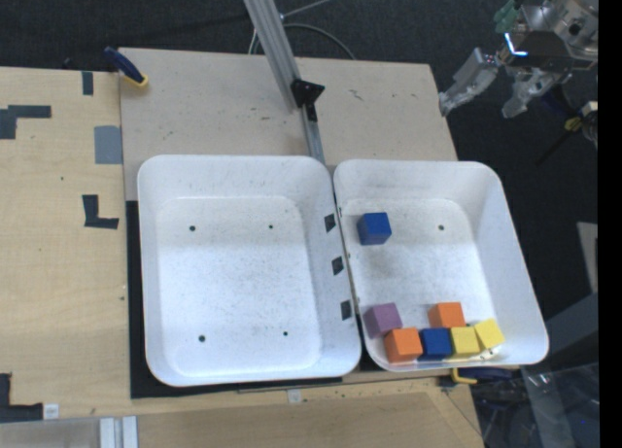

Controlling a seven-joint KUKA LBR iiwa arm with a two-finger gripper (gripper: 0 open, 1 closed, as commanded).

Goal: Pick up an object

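Two shallow white bins sit side by side on the table [243, 106]. The left bin [160, 242] holds no blocks; only four small dark dots mark its floor. The right bin [491, 232] holds seven blocks in all.

Counted by colour, there are two blue blocks, two orange, two yellow and one purple. One blue block [374, 227] stands alone in the upper left part of the right bin, well apart from the others. The remaining six cluster along the bin's near wall: the purple block [382, 318] at the left, an orange block [403, 343] just below and beside it, the second blue block [436, 342] touching that orange one, then a yellow block [466, 340] and a second yellow block [489, 333] at the right end. The second orange block [447, 315] sits just behind the blue and yellow ones.

The claw [489, 85] hangs at the upper right, beyond the table's edge and well apart from both bins. Its two fingers are spread, with nothing between them.

A slanted metal rail [267, 18] crosses the top of the table, and a small blue and yellow object [126, 66] lies near the table's far left corner.
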